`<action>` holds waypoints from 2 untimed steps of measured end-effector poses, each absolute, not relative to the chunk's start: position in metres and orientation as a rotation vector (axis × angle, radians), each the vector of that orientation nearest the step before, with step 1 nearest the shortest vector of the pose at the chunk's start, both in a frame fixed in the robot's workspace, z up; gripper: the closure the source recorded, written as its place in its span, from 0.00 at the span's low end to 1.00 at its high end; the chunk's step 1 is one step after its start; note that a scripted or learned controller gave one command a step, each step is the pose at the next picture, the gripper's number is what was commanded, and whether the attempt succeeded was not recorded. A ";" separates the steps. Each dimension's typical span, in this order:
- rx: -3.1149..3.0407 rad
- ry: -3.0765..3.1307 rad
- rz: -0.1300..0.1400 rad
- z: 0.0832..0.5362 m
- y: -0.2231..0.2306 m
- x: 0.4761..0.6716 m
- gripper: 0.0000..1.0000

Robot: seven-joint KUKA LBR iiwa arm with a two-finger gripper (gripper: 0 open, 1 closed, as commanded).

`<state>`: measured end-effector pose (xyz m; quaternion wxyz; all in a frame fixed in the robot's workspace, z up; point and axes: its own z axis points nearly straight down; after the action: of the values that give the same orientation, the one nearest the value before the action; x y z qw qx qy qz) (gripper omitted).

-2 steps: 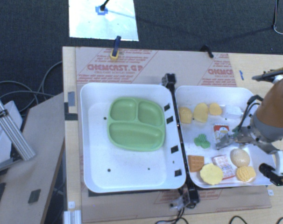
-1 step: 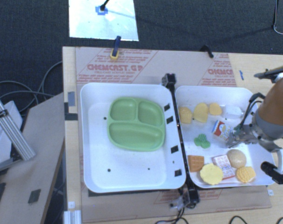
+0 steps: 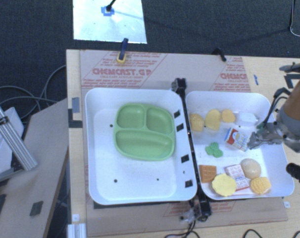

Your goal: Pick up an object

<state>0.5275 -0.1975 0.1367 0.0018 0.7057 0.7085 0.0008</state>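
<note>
My gripper (image 3: pixel 253 142) reaches in from the right edge, low over the right bin (image 3: pixel 275 155). Its tip is right beside a small red, white and blue carton (image 3: pixel 234 138); whether they touch is unclear. Around it lie several toy foods: three yellow pieces (image 3: pixel 213 118) at the back, a white piece (image 3: pixel 247 118), a green leafy piece (image 3: pixel 214 150), an orange cracker (image 3: pixel 207 173), a yellow disc (image 3: pixel 224 185), a beige bun (image 3: pixel 250 168), a red-and-white packet (image 3: pixel 235 172) and an orange waffle (image 3: pixel 260 185).
The left bin (image 3: pixel 103 182) holds a green divided plate (image 3: pixel 144 132). A black divider with clips (image 3: pixel 184 133) runs between the bins. The grey arm (image 3: pixel 294 114) fills the right edge. Cables and a metal rail (image 3: pixel 11 138) lie off the bench to the left.
</note>
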 end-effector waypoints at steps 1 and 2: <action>2.214 2.226 0.002 0.181 -0.194 0.536 1.00; 2.213 2.225 0.003 0.226 -0.194 0.537 1.00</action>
<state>0.5374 -0.1940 0.2257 0.0019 0.7052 0.7090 0.0008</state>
